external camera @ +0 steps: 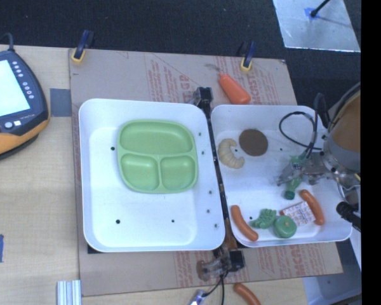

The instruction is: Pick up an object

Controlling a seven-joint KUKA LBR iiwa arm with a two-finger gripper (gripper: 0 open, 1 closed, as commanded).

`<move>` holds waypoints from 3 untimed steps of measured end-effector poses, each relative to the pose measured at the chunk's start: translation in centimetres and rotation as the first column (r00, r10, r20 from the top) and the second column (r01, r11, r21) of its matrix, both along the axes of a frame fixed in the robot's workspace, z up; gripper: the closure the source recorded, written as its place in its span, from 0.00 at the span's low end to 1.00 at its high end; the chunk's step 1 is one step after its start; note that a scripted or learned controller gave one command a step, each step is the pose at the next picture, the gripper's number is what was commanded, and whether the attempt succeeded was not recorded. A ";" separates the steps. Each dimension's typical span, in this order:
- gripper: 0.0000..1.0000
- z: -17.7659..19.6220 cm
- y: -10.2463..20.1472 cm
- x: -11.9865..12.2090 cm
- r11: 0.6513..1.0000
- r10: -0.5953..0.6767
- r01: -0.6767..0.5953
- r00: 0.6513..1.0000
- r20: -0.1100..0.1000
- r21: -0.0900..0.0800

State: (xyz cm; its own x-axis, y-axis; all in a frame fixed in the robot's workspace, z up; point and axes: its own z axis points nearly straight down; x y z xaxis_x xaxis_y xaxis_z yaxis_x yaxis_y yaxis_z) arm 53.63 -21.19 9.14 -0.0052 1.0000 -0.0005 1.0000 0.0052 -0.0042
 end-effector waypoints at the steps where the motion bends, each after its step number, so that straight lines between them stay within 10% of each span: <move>1: 1.00 1.0 -0.1 0.0 1.000 0.004 -0.004 1.000 -0.001 -0.001; 2: 1.00 7.4 11.9 2.1 1.000 0.004 -0.004 1.000 0.002 0.001; 3: 1.00 12.3 16.3 4.6 1.000 -0.001 0.001 1.000 0.001 0.001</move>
